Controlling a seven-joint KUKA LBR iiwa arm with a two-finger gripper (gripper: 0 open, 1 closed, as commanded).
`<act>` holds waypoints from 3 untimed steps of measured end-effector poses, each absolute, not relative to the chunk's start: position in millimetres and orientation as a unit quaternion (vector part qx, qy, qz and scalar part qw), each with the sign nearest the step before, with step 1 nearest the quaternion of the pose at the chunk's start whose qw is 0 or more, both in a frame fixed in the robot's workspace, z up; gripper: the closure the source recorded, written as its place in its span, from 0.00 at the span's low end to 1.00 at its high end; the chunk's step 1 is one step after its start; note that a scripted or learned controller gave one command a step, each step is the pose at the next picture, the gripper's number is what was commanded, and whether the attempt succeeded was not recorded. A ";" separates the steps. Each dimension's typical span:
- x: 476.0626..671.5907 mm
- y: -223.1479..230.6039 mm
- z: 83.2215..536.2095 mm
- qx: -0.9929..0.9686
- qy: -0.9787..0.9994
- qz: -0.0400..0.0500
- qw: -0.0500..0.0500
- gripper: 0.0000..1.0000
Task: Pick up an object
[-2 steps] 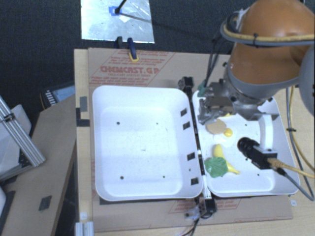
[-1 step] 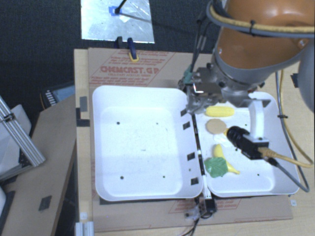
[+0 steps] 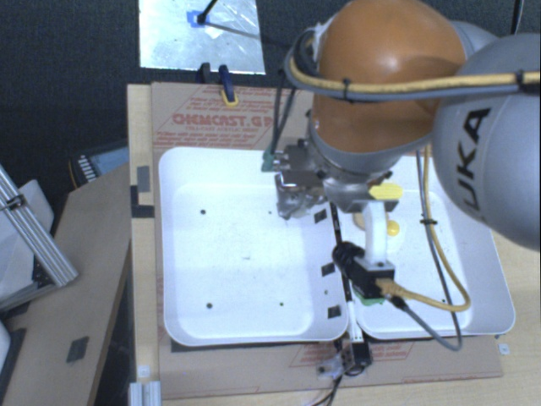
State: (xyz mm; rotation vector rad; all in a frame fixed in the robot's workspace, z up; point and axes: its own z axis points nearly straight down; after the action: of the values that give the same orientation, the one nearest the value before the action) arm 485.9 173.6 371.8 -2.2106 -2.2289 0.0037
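Surroundings: a cardboard sheet (image 3: 211,118) with red print lies under the left bin (image 3: 237,260) and shows past its far edge. A blue and yellow clamp (image 3: 226,87) sits at that far edge. A silvery sheet (image 3: 199,24) lies beyond it, and an aluminium rail (image 3: 34,239) lies well to the left of the left bin.
In the way: the arm (image 3: 380,66), an orange dome on a grey link, covers the far part of the right bin (image 3: 482,299).
Arm pose: it reaches in from the right, with the wrist turned down.
Gripper (image 3: 292,203): low over the left bin's far right part. I cannot tell whether it is apart or together.
Left bin: a white floor with a few dark specks.
Right bin: it sits against the left bin's right wall. A small yellow object (image 3: 393,227) lies in it near that wall, partly hidden by the wrist.
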 end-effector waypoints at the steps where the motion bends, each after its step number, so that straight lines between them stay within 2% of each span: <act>1: 487.5 106.9 435.7 -0.709 -0.705 -0.004 -0.003 1.00; 2: 486.1 175.3 371.5 -0.704 -0.711 0.002 0.002 1.00; 3: 487.4 73.0 377.2 -0.710 -0.704 0.000 -0.002 1.00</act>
State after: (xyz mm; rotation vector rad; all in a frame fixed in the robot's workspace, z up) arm 487.4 73.0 377.2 -2.2338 -2.2140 -0.0006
